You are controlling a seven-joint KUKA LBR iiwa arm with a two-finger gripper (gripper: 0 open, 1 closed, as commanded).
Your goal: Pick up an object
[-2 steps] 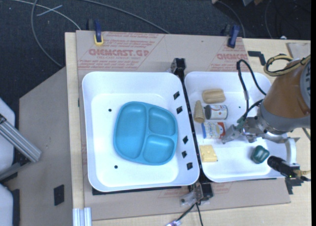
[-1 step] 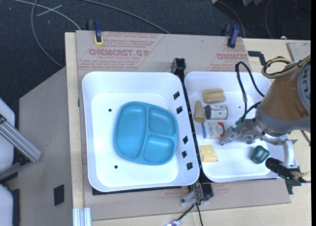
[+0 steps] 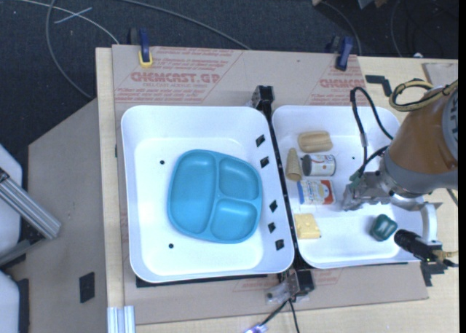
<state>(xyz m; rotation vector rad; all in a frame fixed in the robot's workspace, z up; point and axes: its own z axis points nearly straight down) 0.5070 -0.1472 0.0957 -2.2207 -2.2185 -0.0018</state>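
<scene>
Currently the gripper (image 3: 354, 197) sits low in the right bin (image 3: 342, 255); whether it is apart or together cannot be told. Candidate objects lie just left of it: a carton (image 3: 316, 192), a can (image 3: 319, 165), a cork (image 3: 293, 164), and a cheese wedge (image 3: 307, 226) nearer. A green cap (image 3: 381, 226) lies right. Risk: closing off-target between these would likely grasp nothing or nudge the carton aside.

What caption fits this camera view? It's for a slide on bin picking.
KUKA arm's gripper lowered into the right bin among small items; a blue divided plate lies in the left bin.
</scene>
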